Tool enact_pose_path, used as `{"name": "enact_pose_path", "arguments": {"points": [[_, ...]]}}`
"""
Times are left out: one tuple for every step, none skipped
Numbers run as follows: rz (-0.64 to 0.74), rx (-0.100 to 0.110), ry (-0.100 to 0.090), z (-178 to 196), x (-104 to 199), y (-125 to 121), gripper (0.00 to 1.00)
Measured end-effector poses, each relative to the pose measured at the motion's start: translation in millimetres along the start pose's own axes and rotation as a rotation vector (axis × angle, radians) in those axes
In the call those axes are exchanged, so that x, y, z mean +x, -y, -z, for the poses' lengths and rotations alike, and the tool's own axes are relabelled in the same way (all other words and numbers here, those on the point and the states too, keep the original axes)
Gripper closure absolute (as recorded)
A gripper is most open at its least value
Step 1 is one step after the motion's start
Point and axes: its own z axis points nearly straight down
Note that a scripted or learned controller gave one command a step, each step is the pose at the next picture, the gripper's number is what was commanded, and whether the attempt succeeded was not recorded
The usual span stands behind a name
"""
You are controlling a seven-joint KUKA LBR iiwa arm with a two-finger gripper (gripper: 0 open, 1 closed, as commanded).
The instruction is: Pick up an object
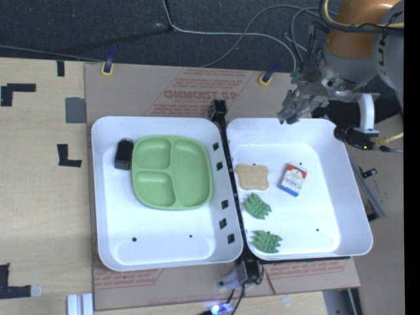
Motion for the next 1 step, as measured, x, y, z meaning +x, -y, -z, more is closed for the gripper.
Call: {"name": "enact_pose_path", "arguments": {"points": [[0.001,0.001,0.000,-5.3,57.3,-0.2,1.00]]}}
